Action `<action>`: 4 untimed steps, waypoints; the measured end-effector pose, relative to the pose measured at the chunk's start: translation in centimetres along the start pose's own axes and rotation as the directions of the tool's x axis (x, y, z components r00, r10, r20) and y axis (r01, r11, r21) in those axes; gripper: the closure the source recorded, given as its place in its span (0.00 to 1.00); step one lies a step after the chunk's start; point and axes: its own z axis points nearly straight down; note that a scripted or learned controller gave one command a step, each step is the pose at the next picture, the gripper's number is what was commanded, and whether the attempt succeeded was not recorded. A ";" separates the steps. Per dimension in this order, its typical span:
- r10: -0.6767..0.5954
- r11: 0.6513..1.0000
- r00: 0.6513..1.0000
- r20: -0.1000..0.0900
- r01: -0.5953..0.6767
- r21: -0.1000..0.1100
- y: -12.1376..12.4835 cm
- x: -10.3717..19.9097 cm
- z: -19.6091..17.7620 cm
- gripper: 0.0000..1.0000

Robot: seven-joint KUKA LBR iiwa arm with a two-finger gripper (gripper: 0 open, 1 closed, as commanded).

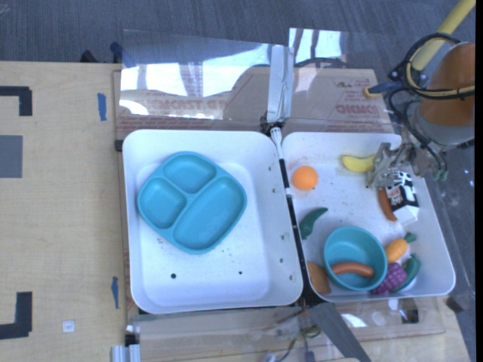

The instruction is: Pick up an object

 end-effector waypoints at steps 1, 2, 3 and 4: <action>-0.002 1.000 1.000 -0.031 0.002 -0.006 0.0 0.5 -0.1 0.00; 0.058 0.998 0.998 -0.002 -0.058 -0.002 0.4 5.6 -0.1 0.00; 0.071 0.997 0.997 -0.026 -0.071 0.004 2.1 0.9 -0.2 0.00; 0.196 0.981 0.981 -0.002 -0.196 -0.001 1.0 5.1 -0.1 0.00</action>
